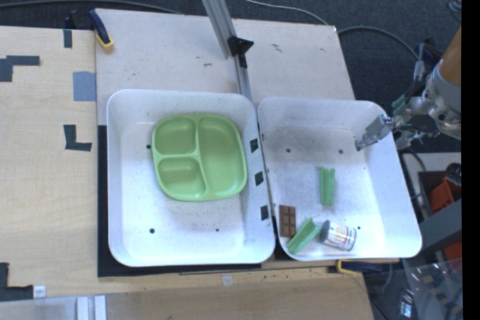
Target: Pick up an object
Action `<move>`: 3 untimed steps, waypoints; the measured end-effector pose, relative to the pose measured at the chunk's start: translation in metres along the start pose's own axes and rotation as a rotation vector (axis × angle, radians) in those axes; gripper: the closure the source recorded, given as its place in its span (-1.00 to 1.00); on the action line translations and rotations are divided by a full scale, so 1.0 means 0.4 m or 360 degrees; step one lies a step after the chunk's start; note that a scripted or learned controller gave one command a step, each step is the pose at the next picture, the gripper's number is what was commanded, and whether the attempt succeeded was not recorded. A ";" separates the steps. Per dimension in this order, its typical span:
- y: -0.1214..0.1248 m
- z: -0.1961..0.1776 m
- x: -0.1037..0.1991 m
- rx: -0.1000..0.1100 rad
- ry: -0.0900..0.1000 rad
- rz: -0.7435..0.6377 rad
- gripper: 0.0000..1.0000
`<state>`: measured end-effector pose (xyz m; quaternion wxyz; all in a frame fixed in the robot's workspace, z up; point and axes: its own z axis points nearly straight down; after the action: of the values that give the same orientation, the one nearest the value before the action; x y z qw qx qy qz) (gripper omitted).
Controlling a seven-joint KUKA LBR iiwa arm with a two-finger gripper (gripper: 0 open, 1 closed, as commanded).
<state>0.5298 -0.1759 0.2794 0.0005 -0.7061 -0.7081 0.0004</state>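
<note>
The right bin (390,161) holds a green stick (327,185) near its middle. Along the bin's front edge lie a brown chocolate-like bar (287,219), a green block (301,236) and a small jar on its side (339,236). My gripper (373,134) hangs over the bin's far right corner, up and to the right of the green stick and well apart from every object. Nothing shows in its grasp.
A green divided plate (199,157) lies in the left bin (120,183). A metal pole (217,4) slants across the bench behind the bins. A blue and yellow tool (101,30) lies at the back left. Cables run behind the bench.
</note>
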 end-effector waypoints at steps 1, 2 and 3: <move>0.000 0.000 0.000 0.0000 0.0000 0.0001 -1.00; -0.021 0.117 -0.004 0.0007 0.0000 0.0003 -1.00; 0.001 0.258 0.003 0.0010 0.0001 0.0001 -1.00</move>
<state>0.5300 -0.1747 0.1761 0.0030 -0.7064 -0.7078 0.0022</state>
